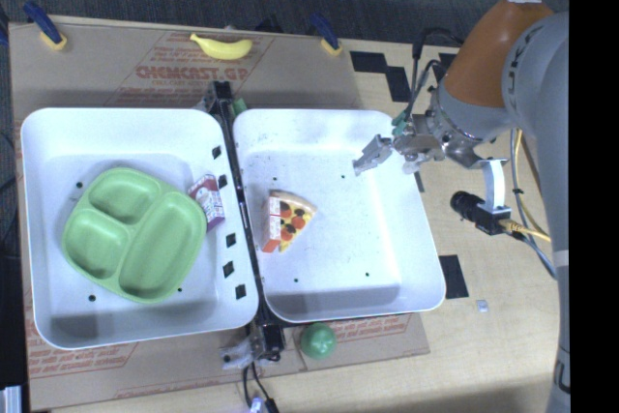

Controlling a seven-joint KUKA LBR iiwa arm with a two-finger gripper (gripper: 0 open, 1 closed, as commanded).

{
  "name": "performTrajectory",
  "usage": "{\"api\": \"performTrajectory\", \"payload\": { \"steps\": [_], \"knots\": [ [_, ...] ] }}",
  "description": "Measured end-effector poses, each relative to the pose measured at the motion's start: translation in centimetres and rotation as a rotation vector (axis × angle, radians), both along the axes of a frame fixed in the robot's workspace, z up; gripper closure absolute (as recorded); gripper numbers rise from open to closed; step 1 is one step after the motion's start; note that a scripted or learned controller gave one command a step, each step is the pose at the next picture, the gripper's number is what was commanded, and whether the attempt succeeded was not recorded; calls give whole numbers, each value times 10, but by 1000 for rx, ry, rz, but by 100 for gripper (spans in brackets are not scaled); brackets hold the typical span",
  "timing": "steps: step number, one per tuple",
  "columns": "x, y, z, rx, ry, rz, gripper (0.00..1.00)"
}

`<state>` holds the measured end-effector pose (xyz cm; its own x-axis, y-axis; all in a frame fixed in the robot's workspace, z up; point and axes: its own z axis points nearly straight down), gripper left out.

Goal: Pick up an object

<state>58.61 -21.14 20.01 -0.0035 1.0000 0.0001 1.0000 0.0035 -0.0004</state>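
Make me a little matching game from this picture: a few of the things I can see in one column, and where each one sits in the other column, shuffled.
Things:
1. green divided plate
2. pizza slice toy
3. banana
4. green ball

Places:
A. on the cardboard behind the bins
B. inside the left bin
C. on the cardboard in front of the bins
D. inside the right bin

Pairs: 1-B, 2-D, 3-A, 4-C

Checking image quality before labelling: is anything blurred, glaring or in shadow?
Camera view: even, soft light; the hand looks slightly smeared; pizza slice and green plate read clearly; faint shadow along the right bin walls; no strong glare.
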Motion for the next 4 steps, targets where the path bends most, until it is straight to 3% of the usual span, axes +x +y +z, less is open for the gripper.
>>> {"api": "performTrajectory", "payload": {
  "steps": [1,2,3,4],
  "knots": [
    [-96,29,-91,2,6,3,0],
    [-28,5,-78,0,1,1,0],
    [71,1,-78,-1,-2,2,0],
    [11,45,-109,1,5,2,0]
  ]
}}
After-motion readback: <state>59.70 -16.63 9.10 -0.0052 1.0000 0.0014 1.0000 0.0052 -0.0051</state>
